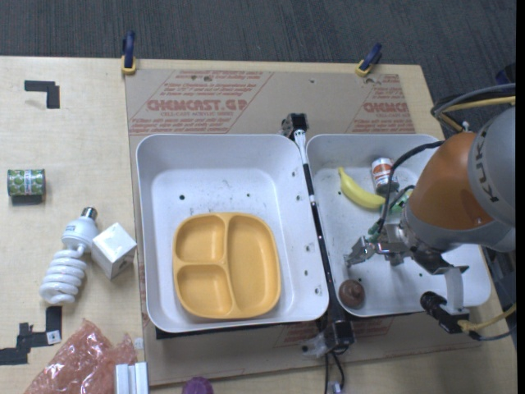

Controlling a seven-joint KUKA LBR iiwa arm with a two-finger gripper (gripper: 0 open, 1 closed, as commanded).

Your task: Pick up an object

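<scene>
In the right bin (328,220) lie a yellow banana (359,190), a small white and red can (381,171) just behind it, and a brown round object (353,292) near the front wall. My gripper (359,253) hangs low over the bin's middle, between the banana and the brown object, a little above the floor. The arm's grey and orange body covers the right part of this bin. I see nothing held in the gripper.
The left bin (156,187) holds a yellow divided plate (227,265). Left of the bins on the bench lie a spiral light bulb (67,257), a white cube (114,249), a green can (25,183) and a red mesh bag (78,359).
</scene>
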